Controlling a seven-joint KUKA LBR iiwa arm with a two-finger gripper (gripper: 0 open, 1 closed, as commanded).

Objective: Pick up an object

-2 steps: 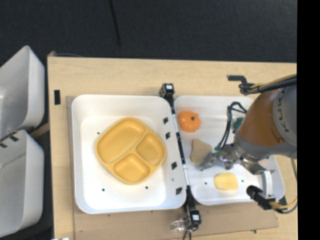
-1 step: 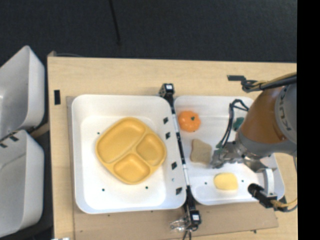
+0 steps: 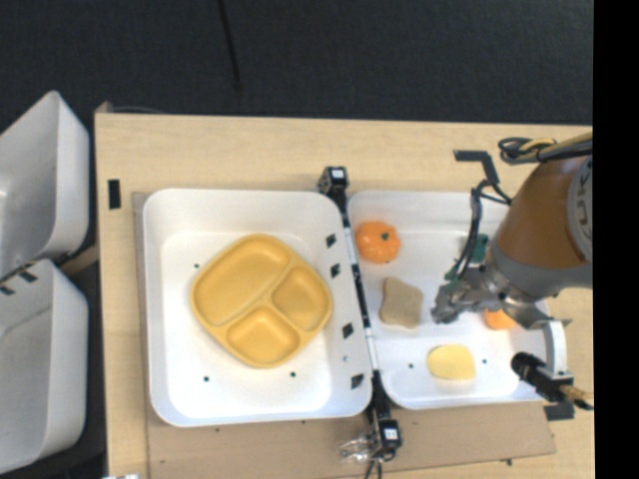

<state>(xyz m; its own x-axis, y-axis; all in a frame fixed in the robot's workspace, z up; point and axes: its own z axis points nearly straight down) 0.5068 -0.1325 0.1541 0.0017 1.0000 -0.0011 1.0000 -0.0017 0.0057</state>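
Observation:
The right bin (image 3: 429, 218) holds an orange pumpkin-like fruit (image 3: 377, 241) near its far left corner, a tan bread-like slab (image 3: 401, 302) at mid left, and a pale yellow oval piece (image 3: 451, 363) toward the front. A small orange object (image 3: 498, 318) peeks out under the arm at the right. My gripper (image 3: 451, 302) hangs low over the bin, just right of the tan slab and above the yellow piece. Nothing shows between its fingertips.
The left bin (image 3: 170, 387) carries a yellow three-compartment plate (image 3: 262, 299) in its middle. A divider with black clips (image 3: 349, 297) runs between the bins. White bulky shapes (image 3: 35, 267) stand off the bench's left edge. Cables (image 3: 489, 183) trail above the arm.

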